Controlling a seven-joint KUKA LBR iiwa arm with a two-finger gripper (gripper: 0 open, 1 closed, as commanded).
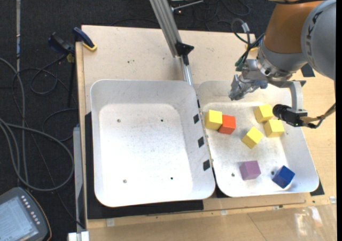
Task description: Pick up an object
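Observation:
The right bin (299, 170) holds several blocks. A yellow block (214, 118) touches an orange block (228, 124) near its left side. Further right lie three more yellow blocks (263, 113), (274, 127), (252, 137). A purple block (249, 170) and a blue block (283, 176) sit near the front. My gripper (236, 92) hangs over the bin's back edge, above and behind the blocks, with nothing visibly between its fingers.
The left bin (107, 127) lies beside the right one. A slanted metal pole (163, 13) crosses the back of the bench. A blue and yellow clamp (80, 39) sits at the back left corner. Cables lie on the floor to the left.

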